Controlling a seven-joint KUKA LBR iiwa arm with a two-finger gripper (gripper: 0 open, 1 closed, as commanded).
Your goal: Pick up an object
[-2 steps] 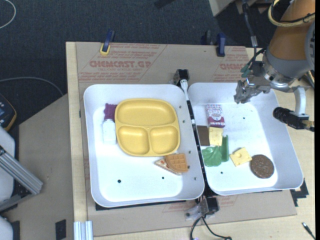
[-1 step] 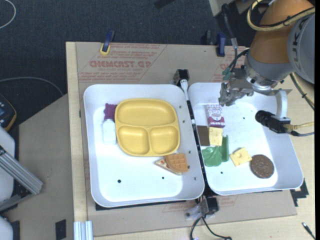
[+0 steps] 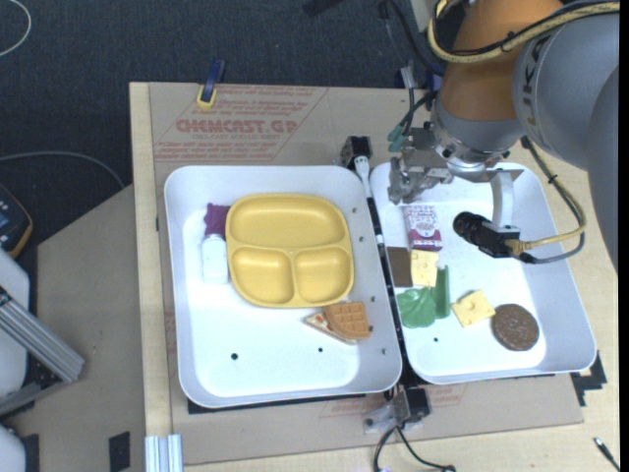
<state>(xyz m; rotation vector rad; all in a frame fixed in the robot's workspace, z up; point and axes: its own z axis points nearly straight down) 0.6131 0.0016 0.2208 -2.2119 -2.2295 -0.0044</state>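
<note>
My gripper (image 3: 413,190) hangs over the back left part of the right bin (image 3: 560,347), its dark fingers pointing down with nothing seen between them. Just below it lies a small red and white packet (image 3: 424,225). Further toward the front are a brown block (image 3: 398,265), a pale yellow cheese piece (image 3: 424,267), a green leafy toy (image 3: 423,306), a yellow cheese wedge (image 3: 474,309) and a brown round cookie (image 3: 515,326).
The left bin (image 3: 285,377) holds a yellow divided plate (image 3: 290,248), a purple and white bottle (image 3: 214,244) and a waffle piece (image 3: 342,322). A black cable part (image 3: 486,235) of the arm hangs over the right bin. Cardboard (image 3: 236,121) lies under both bins.
</note>
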